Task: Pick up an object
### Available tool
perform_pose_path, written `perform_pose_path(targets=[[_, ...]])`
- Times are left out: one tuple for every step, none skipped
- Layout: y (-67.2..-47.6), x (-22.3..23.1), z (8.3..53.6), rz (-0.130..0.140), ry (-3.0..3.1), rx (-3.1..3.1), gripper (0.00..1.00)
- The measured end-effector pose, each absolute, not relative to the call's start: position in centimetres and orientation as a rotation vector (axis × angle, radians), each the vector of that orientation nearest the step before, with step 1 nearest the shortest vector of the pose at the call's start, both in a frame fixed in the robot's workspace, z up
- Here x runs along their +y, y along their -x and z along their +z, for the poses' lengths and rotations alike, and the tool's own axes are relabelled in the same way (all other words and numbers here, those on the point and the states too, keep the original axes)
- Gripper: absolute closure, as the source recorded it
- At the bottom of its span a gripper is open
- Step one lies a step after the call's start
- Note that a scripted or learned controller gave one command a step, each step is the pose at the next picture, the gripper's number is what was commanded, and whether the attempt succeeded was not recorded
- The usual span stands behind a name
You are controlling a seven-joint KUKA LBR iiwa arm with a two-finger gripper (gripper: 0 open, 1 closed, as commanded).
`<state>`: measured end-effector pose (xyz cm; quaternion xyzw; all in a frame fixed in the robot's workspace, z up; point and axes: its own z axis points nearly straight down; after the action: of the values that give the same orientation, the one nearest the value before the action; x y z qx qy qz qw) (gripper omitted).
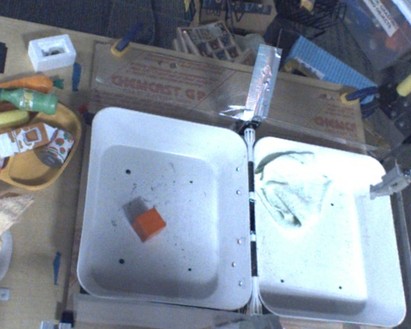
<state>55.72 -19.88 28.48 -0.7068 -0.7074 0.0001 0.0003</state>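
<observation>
Left bin [116,136] holds orange block [151,224], well apart from pincer [403,183], grip unclear

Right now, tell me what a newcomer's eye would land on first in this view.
The small orange cube stands out first, alone on the floor of the left white bin. Next comes the crumpled white cloth in the upper left part of the right white bin. Then the yellow bowl of toy food at the bench's left edge, with a green bottle lying on top.
</observation>
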Motion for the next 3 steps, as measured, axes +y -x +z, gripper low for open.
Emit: perform_pose_path(targets=[[-62.7,-11.3,18.2,0.001,2.318,-2.117,0.00],[-62.8,-16.2,19.0,-0.002,2.363,-2.076,0.00],[-59.5,-11.8,12.2,0.003,2.506,-1.891,0.00]])
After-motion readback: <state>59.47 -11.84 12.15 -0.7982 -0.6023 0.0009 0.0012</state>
